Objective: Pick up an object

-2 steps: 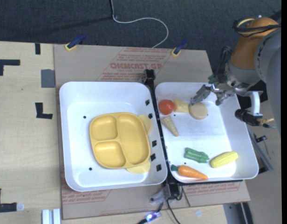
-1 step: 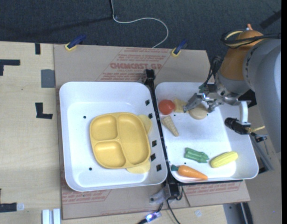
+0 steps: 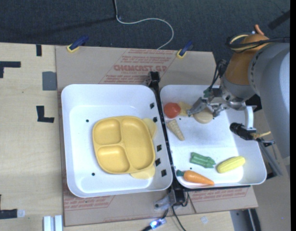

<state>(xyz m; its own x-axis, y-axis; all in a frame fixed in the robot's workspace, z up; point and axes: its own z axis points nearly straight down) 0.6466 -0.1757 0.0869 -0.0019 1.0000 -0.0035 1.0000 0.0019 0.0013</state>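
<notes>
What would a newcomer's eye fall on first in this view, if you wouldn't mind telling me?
Probably the big yellow divided plate filling the left bin. Next, the bright toy foods in the right bin: a red tomato at its upper left, with an orange carrot and yellow corn near the front edge. The claw hangs over a tan potato-like piece.

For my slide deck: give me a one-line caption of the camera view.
Claw poised over a tan potato-like toy in the right bin, a yellow divided plate in the left bin.
</notes>
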